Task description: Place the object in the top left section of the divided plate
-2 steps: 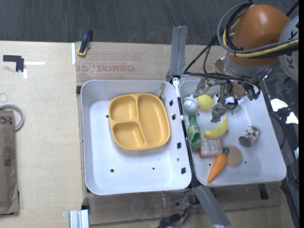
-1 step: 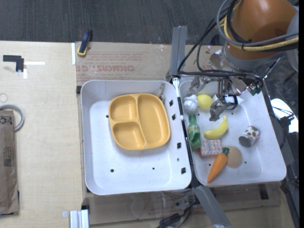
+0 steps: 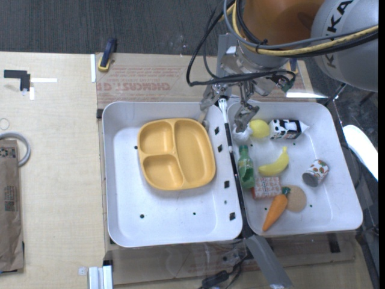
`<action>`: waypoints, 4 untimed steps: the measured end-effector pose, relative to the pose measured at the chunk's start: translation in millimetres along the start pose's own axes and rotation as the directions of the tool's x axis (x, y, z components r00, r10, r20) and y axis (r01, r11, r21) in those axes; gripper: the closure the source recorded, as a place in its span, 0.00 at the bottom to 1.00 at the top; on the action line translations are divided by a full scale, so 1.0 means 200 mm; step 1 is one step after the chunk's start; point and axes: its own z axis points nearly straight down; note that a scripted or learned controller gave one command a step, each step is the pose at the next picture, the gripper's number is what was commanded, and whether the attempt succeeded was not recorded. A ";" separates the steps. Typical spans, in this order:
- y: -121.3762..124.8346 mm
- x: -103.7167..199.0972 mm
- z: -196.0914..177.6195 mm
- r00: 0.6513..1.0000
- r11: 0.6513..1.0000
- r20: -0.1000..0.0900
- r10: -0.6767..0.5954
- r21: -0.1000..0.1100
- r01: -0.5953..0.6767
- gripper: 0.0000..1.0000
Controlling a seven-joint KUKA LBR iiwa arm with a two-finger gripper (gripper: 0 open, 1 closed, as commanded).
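The yellow three-section plastic plate [image 3: 177, 153] lay in the left white bin [image 3: 120, 221]. The end effector [image 3: 233, 114] hung over the divider between the bins, fingers spread, pinching nothing. Just beside it in the right white bin [image 3: 346, 179] sat a round yellow lemon [image 3: 260, 129], with a yellow banana [image 3: 275, 162], green bottle [image 3: 245, 167] and orange carrot [image 3: 274, 209] nearby.
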 end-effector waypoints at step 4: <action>0.12 -0.16 0.28 0.995 0.995 -0.002 -0.096 -0.002 0.096 0.00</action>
